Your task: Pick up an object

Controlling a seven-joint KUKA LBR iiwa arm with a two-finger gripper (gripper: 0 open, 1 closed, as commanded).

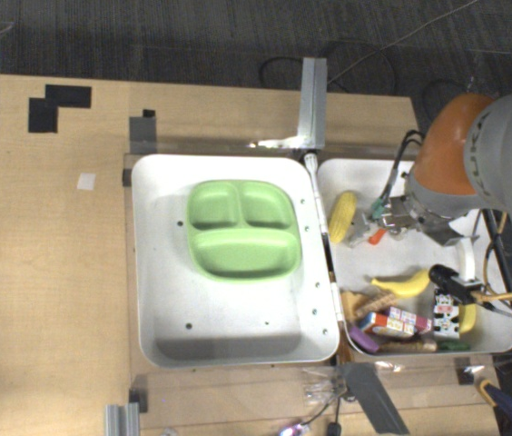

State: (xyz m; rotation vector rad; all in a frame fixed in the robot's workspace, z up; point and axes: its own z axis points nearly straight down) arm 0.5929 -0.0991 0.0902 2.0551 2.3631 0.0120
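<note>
My gripper [376, 223] hangs low over the upper part of the right bin [501, 334], on the grey arm with its orange band [447, 153]. Just left of it lies a yellow corn cob [342, 214]. A small orange-red piece [376, 237] sits right under the gripper's tip, beside a pale grey object [356, 235]. A banana [401, 284] lies lower in the same bin. I see nothing clearly held.
The left bin [161, 316] holds a green divided plate [241, 227]. A pile of small things fills the right bin's front: a colourful box [399, 320], a black-and-white item [446, 312], a purple piece [360, 339]. A metal post [313, 98] stands behind the bins.
</note>
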